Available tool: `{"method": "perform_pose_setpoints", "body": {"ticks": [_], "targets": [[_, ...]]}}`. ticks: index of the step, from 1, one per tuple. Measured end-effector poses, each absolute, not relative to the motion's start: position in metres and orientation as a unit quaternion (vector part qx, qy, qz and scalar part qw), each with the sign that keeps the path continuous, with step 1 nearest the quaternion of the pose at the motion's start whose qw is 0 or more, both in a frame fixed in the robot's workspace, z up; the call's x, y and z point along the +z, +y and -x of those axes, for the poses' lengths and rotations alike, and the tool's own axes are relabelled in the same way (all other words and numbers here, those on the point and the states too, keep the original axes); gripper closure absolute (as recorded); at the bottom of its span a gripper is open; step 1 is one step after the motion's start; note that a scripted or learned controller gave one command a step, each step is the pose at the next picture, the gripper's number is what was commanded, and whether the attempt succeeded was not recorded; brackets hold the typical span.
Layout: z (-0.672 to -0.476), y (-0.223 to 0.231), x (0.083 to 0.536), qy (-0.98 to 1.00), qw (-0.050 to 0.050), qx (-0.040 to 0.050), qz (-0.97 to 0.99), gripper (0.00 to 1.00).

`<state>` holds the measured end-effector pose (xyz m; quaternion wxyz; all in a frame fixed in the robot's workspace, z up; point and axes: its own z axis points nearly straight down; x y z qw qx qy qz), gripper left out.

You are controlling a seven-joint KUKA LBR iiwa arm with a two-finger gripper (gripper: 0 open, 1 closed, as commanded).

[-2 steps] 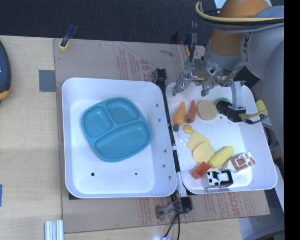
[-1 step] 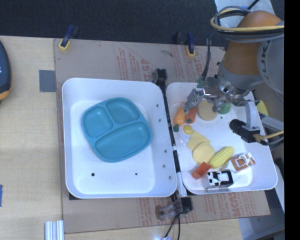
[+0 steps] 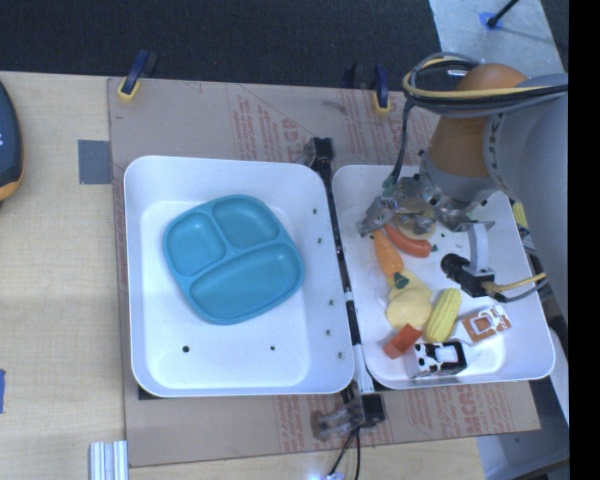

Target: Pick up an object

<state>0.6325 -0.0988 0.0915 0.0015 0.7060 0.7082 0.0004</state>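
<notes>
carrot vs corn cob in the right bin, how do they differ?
Colour: the carrot is orange, the corn cob pale yellow.
Place: the carrot lies in the upper part of the right bin, just under the gripper; the corn cob sits lower, toward the bin's middle.
Neighbours: the corn cob leans against a yellow fruit; the carrot lies beside a red sausage-like piece.
Both are elongated toy foods in one bin.

The wooden bench bore a cardboard sheet, with two white bins upon it.
</notes>
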Motion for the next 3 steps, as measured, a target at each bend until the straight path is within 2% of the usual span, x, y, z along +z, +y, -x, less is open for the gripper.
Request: {"method": "perform_pose_setpoints", "body": {"ticks": [1, 2, 3], "targets": [[-0.584, -0.094, 0.093, 0.708, -0.001, -0.0013, -0.706, 0.0], [-0.585, -0.095, 0.103, 0.708, -0.001, -0.0023, -0.706, 1.0], [-0.565, -0.025, 0.196, 0.71, 0.0, 0.0007, -0.704, 1.0]]}}
